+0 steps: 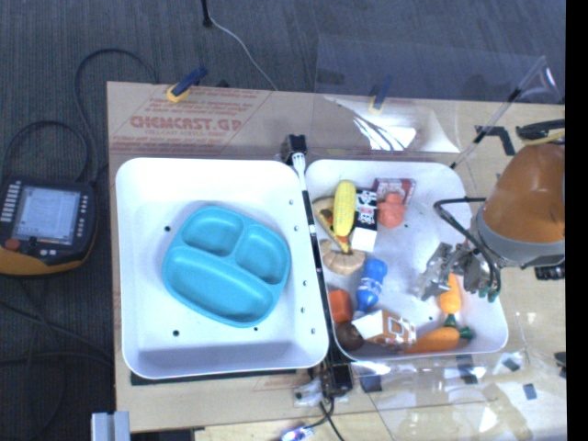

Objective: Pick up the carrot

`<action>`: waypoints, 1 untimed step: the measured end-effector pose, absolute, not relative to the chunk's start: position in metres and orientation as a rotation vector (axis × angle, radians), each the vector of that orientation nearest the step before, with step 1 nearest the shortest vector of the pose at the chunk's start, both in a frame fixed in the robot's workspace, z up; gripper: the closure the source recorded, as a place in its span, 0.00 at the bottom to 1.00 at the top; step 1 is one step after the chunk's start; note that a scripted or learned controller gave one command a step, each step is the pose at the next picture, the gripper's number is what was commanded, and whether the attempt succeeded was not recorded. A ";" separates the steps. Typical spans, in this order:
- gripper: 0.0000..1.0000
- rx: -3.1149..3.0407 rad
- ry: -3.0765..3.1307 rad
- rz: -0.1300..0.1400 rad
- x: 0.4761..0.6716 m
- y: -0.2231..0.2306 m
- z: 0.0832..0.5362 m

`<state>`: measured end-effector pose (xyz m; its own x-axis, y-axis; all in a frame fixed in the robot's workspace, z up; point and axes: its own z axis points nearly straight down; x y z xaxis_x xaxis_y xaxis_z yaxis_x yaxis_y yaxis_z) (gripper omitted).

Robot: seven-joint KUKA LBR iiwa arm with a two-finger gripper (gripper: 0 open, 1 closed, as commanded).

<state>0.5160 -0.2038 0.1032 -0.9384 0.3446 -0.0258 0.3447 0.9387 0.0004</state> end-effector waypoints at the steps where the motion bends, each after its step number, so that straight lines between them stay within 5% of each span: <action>1: 0.00 0.546 3.070 -0.006 0.515 -0.204 0.102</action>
<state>0.5155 -0.2036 0.1024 -0.9384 0.3447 -0.0239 0.3448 0.9387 0.0003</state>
